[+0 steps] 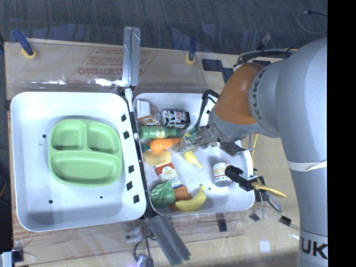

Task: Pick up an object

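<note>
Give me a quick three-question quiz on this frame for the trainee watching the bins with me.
1. True or false: the green divided plate lies in the left bin.
2. Which lies nearest the gripper? A: the small yellow banana. B: the large banana. C: the green divided plate.
3. Fill in: the orange carrot lies just below the green ____ in the right bin.

Key
1. True.
2. A. The small banana lies just below the gripper; the large one sits by the bin's near edge.
3. Bottle.
</note>
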### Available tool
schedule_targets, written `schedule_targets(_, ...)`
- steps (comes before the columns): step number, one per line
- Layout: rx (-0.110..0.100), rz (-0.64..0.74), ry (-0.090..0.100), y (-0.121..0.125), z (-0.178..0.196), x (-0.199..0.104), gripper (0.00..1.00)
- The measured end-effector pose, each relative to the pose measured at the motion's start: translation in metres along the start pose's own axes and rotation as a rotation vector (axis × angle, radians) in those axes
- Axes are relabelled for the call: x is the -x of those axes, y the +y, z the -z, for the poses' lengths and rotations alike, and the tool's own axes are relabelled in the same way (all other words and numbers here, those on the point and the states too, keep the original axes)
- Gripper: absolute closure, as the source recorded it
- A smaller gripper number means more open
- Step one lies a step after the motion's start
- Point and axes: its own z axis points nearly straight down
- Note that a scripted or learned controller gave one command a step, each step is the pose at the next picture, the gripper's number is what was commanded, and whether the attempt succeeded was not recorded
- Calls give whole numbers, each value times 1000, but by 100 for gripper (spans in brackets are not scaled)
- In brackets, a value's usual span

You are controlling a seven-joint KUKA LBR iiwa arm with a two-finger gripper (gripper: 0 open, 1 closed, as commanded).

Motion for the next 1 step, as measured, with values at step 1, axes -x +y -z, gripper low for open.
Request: schedule_targets(1, 3, 51, 0, 4, 119, -59, 100)
